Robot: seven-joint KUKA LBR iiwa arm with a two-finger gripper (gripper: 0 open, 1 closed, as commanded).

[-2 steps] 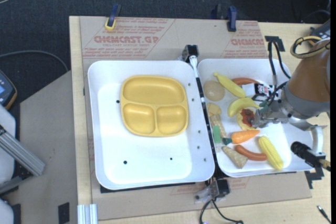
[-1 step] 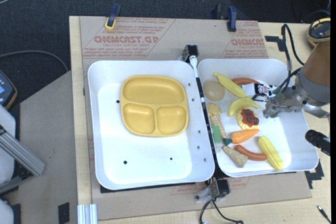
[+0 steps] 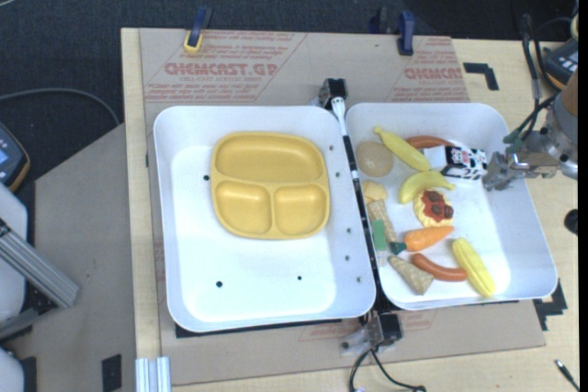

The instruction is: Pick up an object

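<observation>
Gripper (image 3: 499,172) sits at the right bin's (image 3: 524,225) upper right rim; whether its jaws are spread cannot be told. The black-and-white toy (image 3: 466,160) lies just left of it, beside the bananas (image 3: 413,165); contact unclear.

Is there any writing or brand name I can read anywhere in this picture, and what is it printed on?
"CHEMCAST G.P": red print on the brown board under the bins, behind the left bin.
The same red print repeats on the board behind the right bin, cut off and too blurred to read fully.
Smaller red lines around both prints: too small to read.
The yellow tray and toy foods carry no readable text.
</observation>
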